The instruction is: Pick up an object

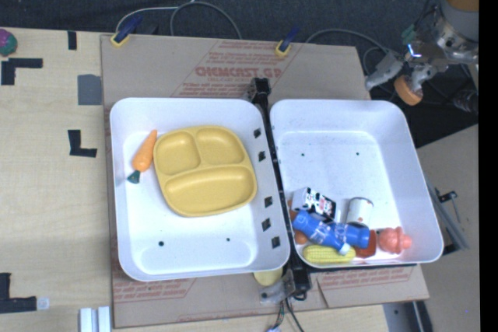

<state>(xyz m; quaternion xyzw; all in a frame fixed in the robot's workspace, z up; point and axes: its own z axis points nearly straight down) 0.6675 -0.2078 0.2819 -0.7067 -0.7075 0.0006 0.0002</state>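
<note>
Hand (410, 82) hangs beyond the right bin's (405, 120) far right corner, gripping a small orange object (408, 92)

Fixed overhead slant on both bins (124, 190)

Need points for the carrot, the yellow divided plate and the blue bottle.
carrot (144, 151), camera view, middle of its orange body.
yellow divided plate (207, 191), camera view, floor of its large lower compartment.
blue bottle (317, 228), camera view, middle of its blue body.
</note>
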